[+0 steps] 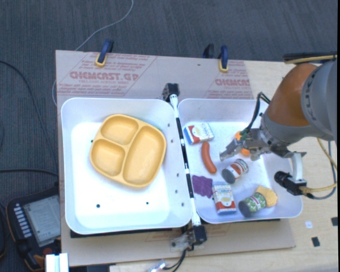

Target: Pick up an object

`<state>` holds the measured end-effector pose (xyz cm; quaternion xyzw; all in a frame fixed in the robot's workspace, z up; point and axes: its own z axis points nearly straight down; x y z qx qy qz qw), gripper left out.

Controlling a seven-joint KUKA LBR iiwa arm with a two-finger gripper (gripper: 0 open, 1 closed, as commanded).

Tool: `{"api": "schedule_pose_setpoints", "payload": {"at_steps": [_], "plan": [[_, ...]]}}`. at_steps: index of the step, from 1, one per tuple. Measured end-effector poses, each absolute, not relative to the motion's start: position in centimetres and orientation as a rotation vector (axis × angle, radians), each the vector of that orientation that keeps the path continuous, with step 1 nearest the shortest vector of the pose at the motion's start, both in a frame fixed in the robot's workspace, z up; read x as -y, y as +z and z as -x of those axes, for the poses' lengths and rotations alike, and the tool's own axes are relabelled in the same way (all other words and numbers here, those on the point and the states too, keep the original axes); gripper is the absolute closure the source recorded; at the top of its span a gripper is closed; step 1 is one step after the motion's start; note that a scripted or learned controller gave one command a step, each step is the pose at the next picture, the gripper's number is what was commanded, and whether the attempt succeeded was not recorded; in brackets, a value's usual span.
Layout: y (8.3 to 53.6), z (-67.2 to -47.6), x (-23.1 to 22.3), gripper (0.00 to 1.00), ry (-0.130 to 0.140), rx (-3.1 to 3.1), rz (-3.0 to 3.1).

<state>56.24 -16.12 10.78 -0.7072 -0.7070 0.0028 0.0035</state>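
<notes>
Arm: grey KUKA reached in from the right over the right bin (pixel 294 208); orange band showed above the wrist.

Jaws: gripper (pixel 236 148) hung low over the middle of the right bin; dark fingers appeared spread apart, nothing seen between them. The slanted view made the gap hard to read, so this was a judgement.

Nearest thing: small can (pixel 234 170) with a red-and-white label, lying on its side just below and slightly left of the jaws, dark end toward the lower left.

Long axis: can ran lower left to upper right; fingers would likely need to close across that line.

Other candidates: sausage (pixel 208 157) left of the jaws, lying roughly top to bottom; carton (pixel 199 132) toward the bin's upper left; purple piece (pixel 202 185) by the divider; second carton (pixel 224 199) and corn can (pixel 258 202) along the near edge.

Left bin: yellow divided plate (pixel 128 149), well apart from the jaws.

Counter: both bins sat side by side on a board.

Step judged: descent toward a pick, nothing lifted yet.

Risk: can might roll when touched.
</notes>
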Motion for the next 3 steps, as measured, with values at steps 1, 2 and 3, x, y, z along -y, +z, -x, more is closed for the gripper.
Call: {"api": "schedule_pose_setpoints", "payload": {"at_steps": [1, 2, 3], "plan": [[11.5, -56.2, 16.1, 1.0, 0.012, 2.215, 2.215], [11.5, -56.2, 16.1, 0.0, 0.012, 2.215, 2.215], [8.7, -52.1, 11.9, 0.0, -0.004, 2.226, 2.231]]}}
